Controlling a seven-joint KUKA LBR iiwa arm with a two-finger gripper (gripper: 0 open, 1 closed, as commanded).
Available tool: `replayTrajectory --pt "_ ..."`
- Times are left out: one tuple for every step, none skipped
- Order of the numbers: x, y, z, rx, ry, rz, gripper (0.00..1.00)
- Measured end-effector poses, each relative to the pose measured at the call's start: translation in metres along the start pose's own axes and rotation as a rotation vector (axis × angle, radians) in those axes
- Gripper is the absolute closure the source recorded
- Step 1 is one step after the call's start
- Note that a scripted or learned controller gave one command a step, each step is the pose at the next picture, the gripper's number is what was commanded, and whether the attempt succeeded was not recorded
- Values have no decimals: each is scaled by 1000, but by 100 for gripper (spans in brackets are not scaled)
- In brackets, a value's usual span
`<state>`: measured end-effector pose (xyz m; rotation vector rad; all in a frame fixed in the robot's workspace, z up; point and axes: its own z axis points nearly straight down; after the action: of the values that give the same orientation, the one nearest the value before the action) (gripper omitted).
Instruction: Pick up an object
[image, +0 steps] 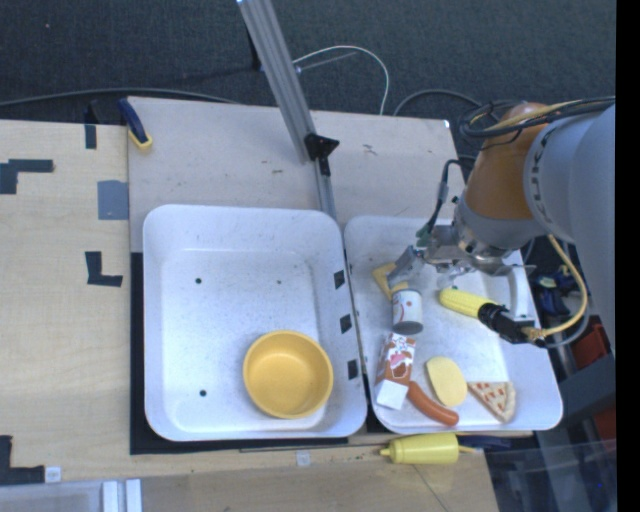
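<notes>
Two white bins are seen side by side on the table (230, 150) in the camera view. In the left bin (200, 250) a yellow bowl (288, 373) is found. In the right bin (530, 400) a small can (406, 311), a carton (397, 365), a sausage (432, 405), a pizza slice (492, 398) and a corn cob (462, 302) are seen. The tool (425, 255) is held low, just above the can. How far it is open cannot be told, and nothing is seen held. The reaching step seems to be in hand. Next, the tool should be lowered around the can and closed.
</notes>
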<state>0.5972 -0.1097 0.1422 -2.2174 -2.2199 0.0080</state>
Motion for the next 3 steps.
replayTrajectory --pt "1 -1 54 -2 0 -1 0" --pt "2 0 42 -3 1 -2 100" --pt "-6 7 -13 -10 0 0 100"
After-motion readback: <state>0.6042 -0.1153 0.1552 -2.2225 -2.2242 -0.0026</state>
